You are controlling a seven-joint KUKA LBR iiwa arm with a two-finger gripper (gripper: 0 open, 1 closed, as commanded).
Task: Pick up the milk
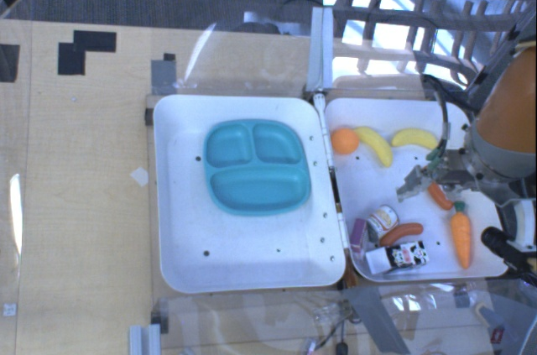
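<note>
The milk (402, 256) is a small white carton with black cow patches. It lies on its side at the front edge of the right bin (369, 120). My gripper (418, 181) hangs over the middle of that bin, behind the milk and slightly to its right, well apart from it. A small red-orange piece (440, 196) lies just beside the gripper. The orange-banded wrist (506, 122) reaches in from the right.
A sausage (401, 233), a tin can (383, 218) and a purple item (358, 235) crowd close behind the milk. A carrot (461, 237) lies to its right. An orange (344, 141) and two bananas (375, 145) sit at the back. The left bin (180, 261) holds a blue divided plate (257, 166).
</note>
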